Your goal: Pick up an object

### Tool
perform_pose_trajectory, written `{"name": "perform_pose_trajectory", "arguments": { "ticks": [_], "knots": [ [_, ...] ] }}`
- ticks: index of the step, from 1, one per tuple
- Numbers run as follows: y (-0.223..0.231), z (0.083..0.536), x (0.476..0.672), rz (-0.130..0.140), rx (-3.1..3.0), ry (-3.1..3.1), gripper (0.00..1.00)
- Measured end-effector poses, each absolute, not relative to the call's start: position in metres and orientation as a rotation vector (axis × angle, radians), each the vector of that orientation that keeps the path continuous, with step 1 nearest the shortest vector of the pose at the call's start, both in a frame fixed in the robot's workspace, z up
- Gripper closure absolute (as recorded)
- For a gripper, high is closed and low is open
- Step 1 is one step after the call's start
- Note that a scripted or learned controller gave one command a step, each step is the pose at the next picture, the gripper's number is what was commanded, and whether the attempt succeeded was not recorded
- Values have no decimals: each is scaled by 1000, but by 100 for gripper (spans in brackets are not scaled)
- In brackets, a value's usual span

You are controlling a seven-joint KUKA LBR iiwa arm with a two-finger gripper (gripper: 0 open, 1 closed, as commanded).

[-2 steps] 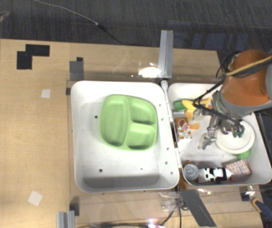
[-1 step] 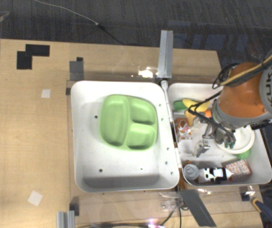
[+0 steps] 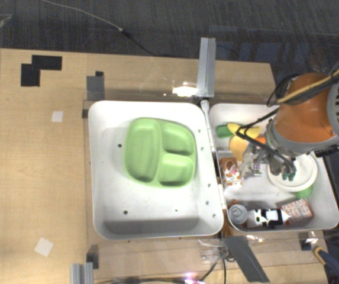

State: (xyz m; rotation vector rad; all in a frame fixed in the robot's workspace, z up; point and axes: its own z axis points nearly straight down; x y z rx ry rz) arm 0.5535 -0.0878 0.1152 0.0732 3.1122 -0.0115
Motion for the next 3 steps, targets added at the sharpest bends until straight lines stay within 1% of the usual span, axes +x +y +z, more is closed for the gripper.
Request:
{"name": "perform_pose_trajectory", "arguments": {
  "ticks": [1, 2, 3],
  "knots": [
    [-134, 233, 586, -3, 265, 3113, 100],
    [-60, 245, 612, 4, 178, 3126, 100],
    [-102, 234, 562, -2, -456, 3102, 100]
  ]
}}
